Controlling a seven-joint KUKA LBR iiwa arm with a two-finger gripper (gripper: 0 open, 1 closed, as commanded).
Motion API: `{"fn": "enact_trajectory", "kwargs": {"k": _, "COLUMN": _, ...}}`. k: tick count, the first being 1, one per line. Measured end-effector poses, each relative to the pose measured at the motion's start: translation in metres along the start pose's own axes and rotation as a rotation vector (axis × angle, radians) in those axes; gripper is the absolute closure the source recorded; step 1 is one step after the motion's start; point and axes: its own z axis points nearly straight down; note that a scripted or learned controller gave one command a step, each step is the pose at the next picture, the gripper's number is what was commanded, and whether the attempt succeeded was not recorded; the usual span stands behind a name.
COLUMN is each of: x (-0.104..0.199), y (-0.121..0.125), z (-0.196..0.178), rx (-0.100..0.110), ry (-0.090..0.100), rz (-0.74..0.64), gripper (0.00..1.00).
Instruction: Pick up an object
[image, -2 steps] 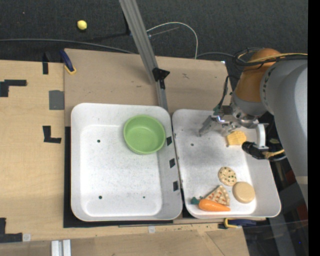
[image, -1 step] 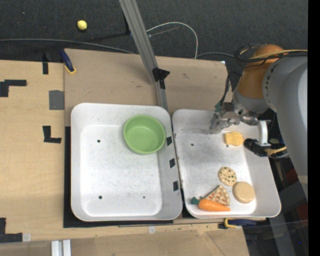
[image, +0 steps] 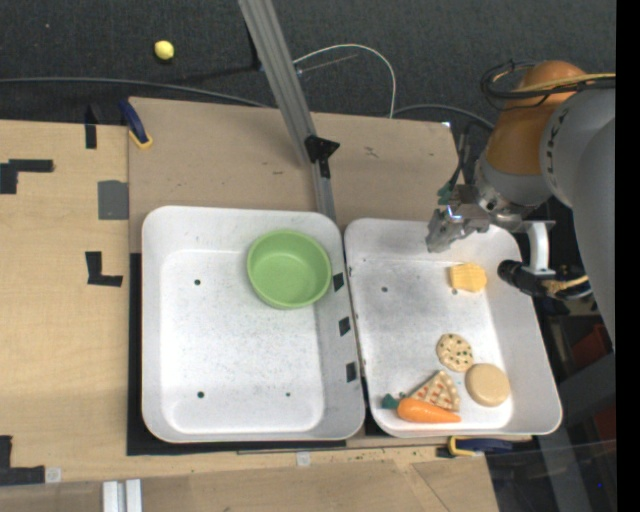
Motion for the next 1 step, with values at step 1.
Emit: {"fn": "enact_trajectory", "kwargs": {"k": 1, "x": 0.0096, "y": -0.0029, "z": -0.0504, "rx": -0.001, "ry": 0.0, "rz": 0.0, "gripper": 1.0}}
